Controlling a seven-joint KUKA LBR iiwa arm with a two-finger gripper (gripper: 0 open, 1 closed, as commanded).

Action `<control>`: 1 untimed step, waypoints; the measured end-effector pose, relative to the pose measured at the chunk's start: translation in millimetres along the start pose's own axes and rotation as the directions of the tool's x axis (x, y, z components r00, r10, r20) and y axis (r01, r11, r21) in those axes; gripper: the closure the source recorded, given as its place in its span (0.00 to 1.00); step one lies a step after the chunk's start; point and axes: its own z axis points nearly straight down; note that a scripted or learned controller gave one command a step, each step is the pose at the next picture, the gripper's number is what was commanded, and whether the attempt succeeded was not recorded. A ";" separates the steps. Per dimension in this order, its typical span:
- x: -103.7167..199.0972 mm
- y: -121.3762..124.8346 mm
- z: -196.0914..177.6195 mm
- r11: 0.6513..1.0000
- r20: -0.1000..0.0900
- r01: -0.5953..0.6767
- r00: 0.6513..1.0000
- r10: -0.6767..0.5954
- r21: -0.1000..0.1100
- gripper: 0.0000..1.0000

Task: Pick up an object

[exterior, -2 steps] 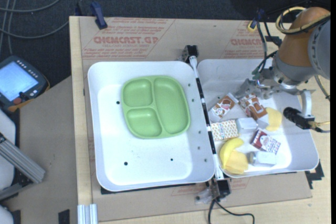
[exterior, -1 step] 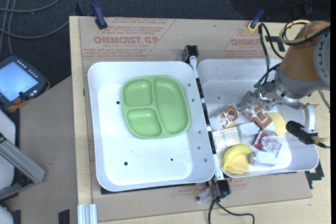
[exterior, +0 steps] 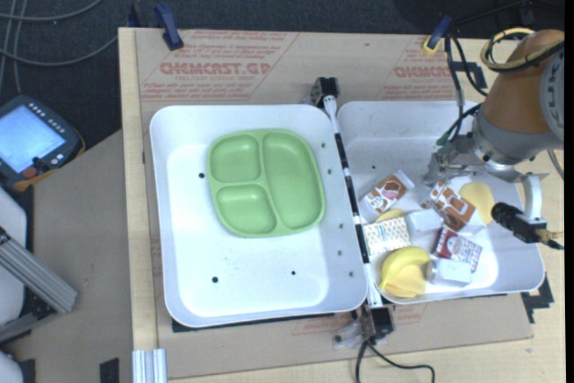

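Note:
The right bin [exterior: 395,121] holds several small items: a brown and white packet [exterior: 387,192], a white cracker packet [exterior: 387,235], a yellow banana-like toy [exterior: 404,272], a red and white packet [exterior: 457,250], a brown packet [exterior: 453,206] and a pale yellow piece [exterior: 480,197]. My gripper [exterior: 446,168] hangs low over the bin's right half, just above the brown packet. The arm's orange band [exterior: 520,94] and grey wrist cover its fingers from above.
The left bin [exterior: 179,220] holds a green divided plate [exterior: 266,181]. A black clamp [exterior: 325,91] sits at the top of the divider between the bins. Cables run along the arm at the right, and a handheld screen [exterior: 31,139] lies off the bench at left.

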 end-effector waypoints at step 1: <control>0.0 -0.1 0.1 1.000 0.000 0.000 1.000 0.000 0.000 0.00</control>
